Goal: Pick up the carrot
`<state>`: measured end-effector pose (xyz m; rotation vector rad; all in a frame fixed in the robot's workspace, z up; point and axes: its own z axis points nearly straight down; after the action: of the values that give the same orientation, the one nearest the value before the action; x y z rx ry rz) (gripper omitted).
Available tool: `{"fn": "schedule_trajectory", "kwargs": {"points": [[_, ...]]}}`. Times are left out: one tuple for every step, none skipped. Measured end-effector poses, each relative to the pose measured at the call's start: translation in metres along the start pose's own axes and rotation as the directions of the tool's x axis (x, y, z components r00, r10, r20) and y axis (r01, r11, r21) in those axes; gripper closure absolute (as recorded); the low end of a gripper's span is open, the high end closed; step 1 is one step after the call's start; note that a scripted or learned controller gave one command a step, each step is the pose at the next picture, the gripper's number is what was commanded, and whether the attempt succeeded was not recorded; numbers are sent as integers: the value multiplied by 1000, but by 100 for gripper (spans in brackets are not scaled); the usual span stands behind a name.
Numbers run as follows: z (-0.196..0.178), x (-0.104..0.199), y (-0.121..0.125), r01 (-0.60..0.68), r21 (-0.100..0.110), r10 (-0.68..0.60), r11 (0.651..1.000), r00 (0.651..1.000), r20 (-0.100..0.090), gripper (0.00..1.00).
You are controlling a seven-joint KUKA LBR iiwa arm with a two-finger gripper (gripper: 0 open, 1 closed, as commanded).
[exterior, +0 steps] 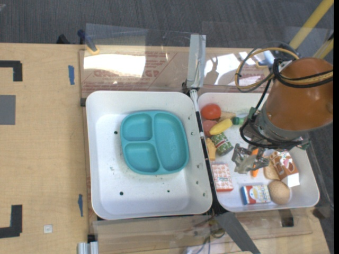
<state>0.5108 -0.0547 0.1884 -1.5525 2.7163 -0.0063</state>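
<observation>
Camera view puts my gripper (pixel 244 160) low in the right bin (pixel 310 194), jaw state unclear, with the carrot (pixel 258 160) touching it at three o'clock, long axis unreadable.

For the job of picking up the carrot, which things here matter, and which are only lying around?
Belong to the job:
carrot, a small orange piece under the gripper
gripper, down in the right bin

Just lying about:
teal divided plate in the left bin
tomato
yellow banana
egg
small red carton
blue-and-red carton
</observation>
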Motion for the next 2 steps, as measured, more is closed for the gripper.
{"fn": "schedule_trajectory", "kwargs": {"points": [[-62,3,-25,35,-3,-36,999,999,-3,100],[-60,3,-24,37,-8,-37,999,999,-4,0]]}}
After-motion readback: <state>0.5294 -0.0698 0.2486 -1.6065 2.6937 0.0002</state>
